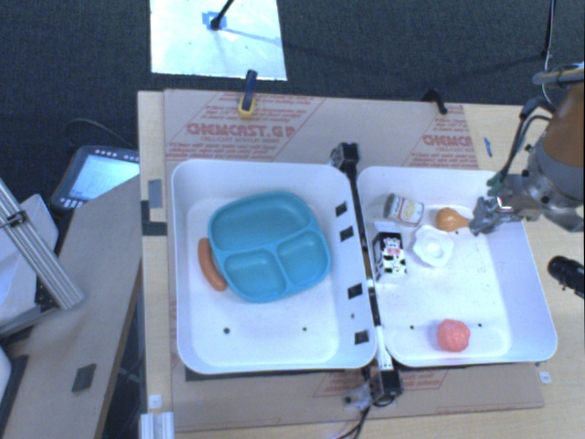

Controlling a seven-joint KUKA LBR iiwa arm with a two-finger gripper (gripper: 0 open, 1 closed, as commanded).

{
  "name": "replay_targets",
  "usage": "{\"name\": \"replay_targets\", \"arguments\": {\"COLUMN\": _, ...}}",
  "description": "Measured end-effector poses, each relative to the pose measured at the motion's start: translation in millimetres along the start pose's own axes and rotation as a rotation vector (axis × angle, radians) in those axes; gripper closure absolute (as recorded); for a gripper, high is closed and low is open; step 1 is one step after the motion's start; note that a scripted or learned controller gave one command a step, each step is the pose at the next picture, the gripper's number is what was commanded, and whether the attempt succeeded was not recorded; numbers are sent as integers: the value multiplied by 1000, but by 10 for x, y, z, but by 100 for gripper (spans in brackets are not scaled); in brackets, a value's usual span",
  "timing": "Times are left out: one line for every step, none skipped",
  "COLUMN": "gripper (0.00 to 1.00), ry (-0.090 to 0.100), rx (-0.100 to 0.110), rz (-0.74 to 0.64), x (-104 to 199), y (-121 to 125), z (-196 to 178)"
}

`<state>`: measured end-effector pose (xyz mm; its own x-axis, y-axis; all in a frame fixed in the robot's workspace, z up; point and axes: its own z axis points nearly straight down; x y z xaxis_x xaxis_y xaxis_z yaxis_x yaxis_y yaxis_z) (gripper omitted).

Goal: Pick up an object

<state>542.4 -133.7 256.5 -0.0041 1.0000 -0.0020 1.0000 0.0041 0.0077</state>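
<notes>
Objects for picking sit in the right bin (535,323). Left bin (187,273) beside it holds a blue divided plate (270,245) and a sausage (211,264). In the right bin: white cup (432,246) mid-bin, pink ball (452,335) at the near edge, black-and-white toy (391,255), small can (403,209), orange egg (450,218). Gripper (483,216) just beside the egg; finger spread cannot be made out.
</notes>
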Motion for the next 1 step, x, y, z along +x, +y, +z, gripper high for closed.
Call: {"name": "replay_targets", "arguments": {"gripper": 100, "ry": 3, "rx": 4, "rz": -6, "x": 616, "y": 184, "z": 33}}
